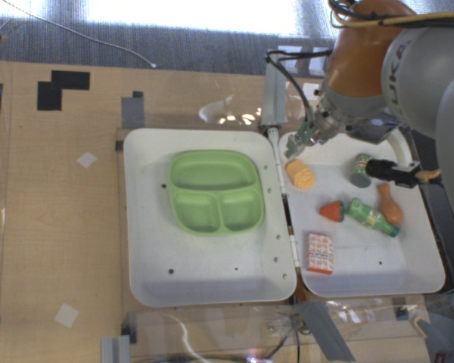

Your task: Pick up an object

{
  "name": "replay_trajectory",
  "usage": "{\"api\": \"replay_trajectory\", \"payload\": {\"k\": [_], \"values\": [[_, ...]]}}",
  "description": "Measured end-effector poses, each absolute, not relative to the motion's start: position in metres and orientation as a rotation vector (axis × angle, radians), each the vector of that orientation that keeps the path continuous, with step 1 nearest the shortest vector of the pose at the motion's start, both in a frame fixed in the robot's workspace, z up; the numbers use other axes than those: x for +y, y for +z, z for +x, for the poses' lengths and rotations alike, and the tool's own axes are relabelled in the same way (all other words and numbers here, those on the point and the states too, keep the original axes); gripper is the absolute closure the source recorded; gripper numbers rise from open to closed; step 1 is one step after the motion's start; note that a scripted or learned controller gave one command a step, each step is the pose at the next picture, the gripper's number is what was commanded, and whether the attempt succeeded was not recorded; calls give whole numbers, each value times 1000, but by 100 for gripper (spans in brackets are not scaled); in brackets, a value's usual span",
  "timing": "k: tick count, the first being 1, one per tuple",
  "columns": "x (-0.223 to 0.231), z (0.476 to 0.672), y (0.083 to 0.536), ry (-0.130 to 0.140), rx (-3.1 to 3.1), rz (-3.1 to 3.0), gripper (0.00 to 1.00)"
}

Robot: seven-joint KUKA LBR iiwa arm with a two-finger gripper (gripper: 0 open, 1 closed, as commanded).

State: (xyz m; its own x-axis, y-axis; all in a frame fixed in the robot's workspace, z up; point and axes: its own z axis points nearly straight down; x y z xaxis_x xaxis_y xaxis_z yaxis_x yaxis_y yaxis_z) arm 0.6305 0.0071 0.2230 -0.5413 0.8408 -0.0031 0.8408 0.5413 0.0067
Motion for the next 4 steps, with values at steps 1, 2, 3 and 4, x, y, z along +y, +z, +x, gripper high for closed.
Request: {"api": "replay_trajectory", "payload": {"k": [1,2,3,4], "values": [[61,583,195,4,2596,1770,100],[96,596,185,3,2165,2275,100],[110,561,184,-1,1380,2823,100],[161,513,179,-3,1184,2914,100]]}}
